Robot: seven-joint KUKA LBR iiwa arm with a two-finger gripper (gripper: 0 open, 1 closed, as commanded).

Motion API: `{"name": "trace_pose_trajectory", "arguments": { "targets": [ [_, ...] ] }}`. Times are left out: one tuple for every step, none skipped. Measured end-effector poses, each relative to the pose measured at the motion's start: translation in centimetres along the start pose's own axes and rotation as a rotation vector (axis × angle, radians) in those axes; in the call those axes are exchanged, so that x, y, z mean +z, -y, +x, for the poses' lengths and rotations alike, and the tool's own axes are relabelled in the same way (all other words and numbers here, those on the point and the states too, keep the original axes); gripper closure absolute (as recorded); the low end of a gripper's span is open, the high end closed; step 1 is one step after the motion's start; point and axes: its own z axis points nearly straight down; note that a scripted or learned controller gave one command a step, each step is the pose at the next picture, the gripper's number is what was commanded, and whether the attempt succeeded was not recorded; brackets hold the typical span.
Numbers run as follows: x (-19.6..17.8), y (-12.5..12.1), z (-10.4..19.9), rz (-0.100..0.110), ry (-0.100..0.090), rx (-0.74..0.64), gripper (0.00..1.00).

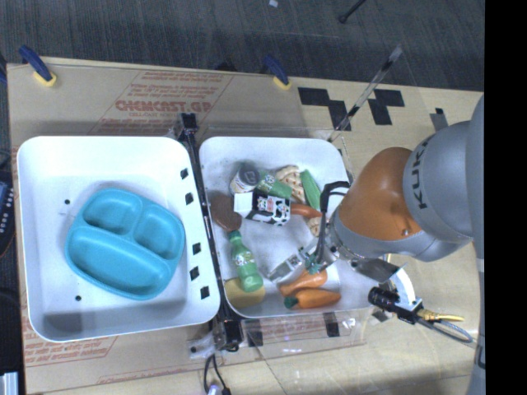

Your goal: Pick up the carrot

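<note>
Two orange carrots lie at the front of the right bin [216, 156]. One carrot [308, 281] is tilted, and the other carrot [316, 299] lies below it with its green end to the left. A third orange piece [303, 211] sits further back beside a cow-patterned item. My gripper [305, 260] reaches down into the bin just above the upper carrot, touching or nearly touching it. The arm's orange band [375, 204] hangs over the bin's right side and hides what is beneath it.
The right bin also holds a green bottle [243, 262], a yellow item [244, 293], a brown piece [224, 212], a cow-patterned item [269, 206], a small can [245, 177] and a green vegetable [310, 188]. A blue divided plate [123, 241] fills the left bin [33, 303].
</note>
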Motion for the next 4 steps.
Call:
{"name": "trace_pose_trajectory", "arguments": {
  "targets": [
    [-1.0, -0.1, 0.1, 0.002, -0.001, -0.011, 1.00],
    [-1.0, -0.1, 0.1, 0.003, -0.001, -0.012, 0.00],
    [-1.9, -0.2, 0.1, 0.004, -0.002, -0.020, 1.00],
    [-7.0, -1.1, 2.1, 0.002, -0.001, 0.249, 1.00]
  ]
}}
